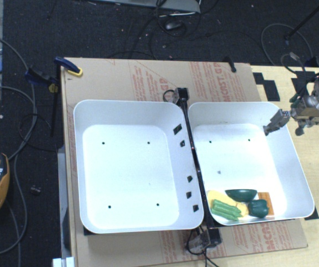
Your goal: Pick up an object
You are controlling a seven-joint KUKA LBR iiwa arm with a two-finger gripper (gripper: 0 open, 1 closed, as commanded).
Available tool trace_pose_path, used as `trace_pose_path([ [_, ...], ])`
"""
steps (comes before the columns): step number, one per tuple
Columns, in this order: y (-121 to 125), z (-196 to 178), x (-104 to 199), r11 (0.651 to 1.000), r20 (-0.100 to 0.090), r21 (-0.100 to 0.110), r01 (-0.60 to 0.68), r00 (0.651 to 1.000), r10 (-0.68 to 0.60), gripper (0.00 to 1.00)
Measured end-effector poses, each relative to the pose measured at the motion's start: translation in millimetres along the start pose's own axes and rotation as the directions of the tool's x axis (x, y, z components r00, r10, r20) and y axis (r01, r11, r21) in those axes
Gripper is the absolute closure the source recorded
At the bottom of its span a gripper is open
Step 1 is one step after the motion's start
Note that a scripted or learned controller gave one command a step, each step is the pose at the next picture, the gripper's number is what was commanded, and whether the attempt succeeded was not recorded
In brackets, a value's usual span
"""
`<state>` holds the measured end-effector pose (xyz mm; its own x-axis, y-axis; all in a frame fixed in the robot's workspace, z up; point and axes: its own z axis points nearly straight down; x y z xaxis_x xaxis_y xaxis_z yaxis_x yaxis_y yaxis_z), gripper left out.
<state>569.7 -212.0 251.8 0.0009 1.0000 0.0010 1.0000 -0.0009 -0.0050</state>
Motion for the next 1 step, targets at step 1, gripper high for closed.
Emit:
trace_pose_path([
  [1, 1.0, -2.7, 0.2, 1.0, 0.001, -0.005, 0.001, 1.0, -0.001, 0.0],
])
